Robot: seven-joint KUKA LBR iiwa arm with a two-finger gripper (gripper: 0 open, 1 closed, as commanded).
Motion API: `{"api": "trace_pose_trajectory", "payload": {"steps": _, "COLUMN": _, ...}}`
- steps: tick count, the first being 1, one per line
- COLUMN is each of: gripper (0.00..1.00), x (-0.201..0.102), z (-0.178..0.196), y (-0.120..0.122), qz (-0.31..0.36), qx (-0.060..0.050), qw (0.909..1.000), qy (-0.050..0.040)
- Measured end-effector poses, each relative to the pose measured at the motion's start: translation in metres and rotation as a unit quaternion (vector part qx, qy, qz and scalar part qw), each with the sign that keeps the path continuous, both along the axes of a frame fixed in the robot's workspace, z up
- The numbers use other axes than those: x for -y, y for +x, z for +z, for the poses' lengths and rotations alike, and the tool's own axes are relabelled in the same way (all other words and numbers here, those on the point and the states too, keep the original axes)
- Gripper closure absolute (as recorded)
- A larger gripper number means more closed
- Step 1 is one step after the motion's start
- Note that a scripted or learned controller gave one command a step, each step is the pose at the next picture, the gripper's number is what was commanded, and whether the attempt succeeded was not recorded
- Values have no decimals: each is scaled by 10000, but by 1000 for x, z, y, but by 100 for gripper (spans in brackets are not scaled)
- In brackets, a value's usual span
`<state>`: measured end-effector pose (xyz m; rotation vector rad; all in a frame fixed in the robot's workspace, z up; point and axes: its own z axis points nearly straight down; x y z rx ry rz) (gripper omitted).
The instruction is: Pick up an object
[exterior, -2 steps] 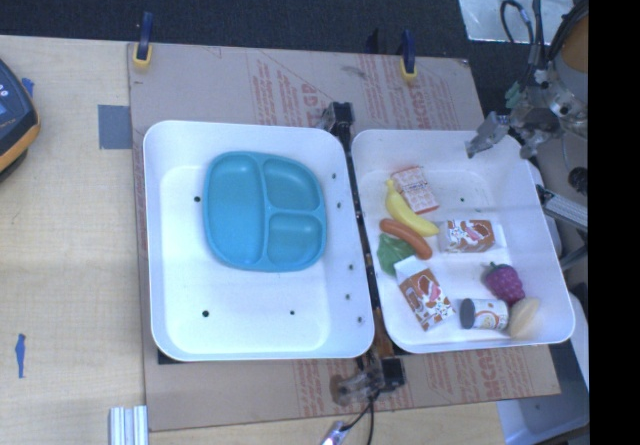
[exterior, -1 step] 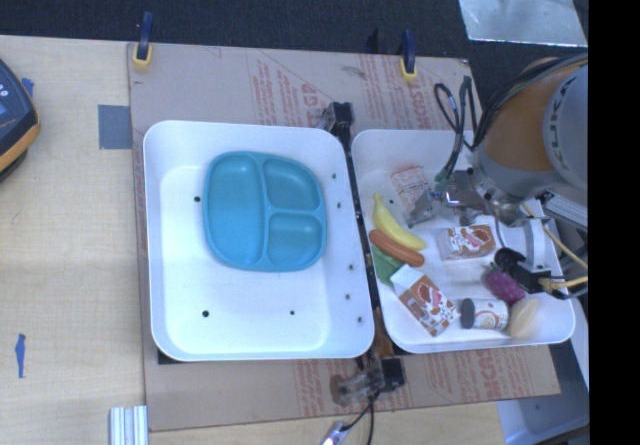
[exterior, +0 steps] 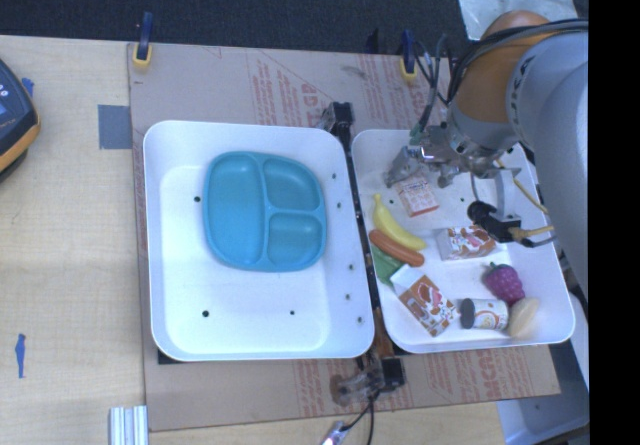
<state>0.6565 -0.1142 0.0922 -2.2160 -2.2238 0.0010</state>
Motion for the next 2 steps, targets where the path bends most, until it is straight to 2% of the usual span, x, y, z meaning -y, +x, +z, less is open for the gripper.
{"api": "trace_pose_trajectory", "payload": {"steps": 1, "gripper": 0, "x": -7, "z": 0, "y": -26, "qz": -2, "qx": -11, "qw": 10000, "qy": -10}}
{"api": "trace_pose_trajectory", "payload": {"steps": 2, "gripper": 100, "x": -6, "z": 10, "y": -26, "qz": -1, "qx": -21, "qw": 10000, "qy": -10}}
